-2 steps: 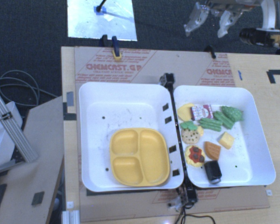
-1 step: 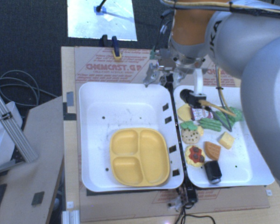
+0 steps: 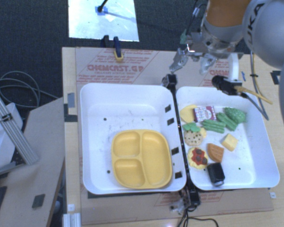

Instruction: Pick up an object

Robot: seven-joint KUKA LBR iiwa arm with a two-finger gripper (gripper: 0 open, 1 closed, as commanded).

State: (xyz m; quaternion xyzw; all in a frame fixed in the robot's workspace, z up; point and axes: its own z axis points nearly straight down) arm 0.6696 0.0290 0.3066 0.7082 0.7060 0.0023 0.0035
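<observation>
Nearest me, at the lower centre of the frame, I see a yellow divided plate (image 3: 142,158) lying flat in the left bin (image 3: 97,108), toward that bin's lower right corner. Just beside it, the right bin (image 3: 262,160) holds the small things I could pick from. A black block (image 3: 216,173) sits lowest, near the bin's bottom edge. Above it lie a red-and-yellow pizza slice (image 3: 197,158) and an orange wedge (image 3: 216,152), with a pale yellow cube (image 3: 229,142) to their right. Further up I make out a speckled cookie (image 3: 194,137), a green pod (image 3: 213,126), a green leafy piece (image 3: 234,115) and a red-and-white packet (image 3: 204,113) resting on a yellow disc (image 3: 188,113).

Both bins rest on a desk (image 3: 132,65) covered by a printed board.

Furthest away, at the upper right of the frame, the tool (image 3: 194,63) hangs beyond the top edge of the right bin, well apart from every object. Its fingers look spread apart with nothing between them, though the slanted view makes the gap hard to judge. Above it, the arm's orange band (image 3: 227,6) reaches the top of the frame.
</observation>
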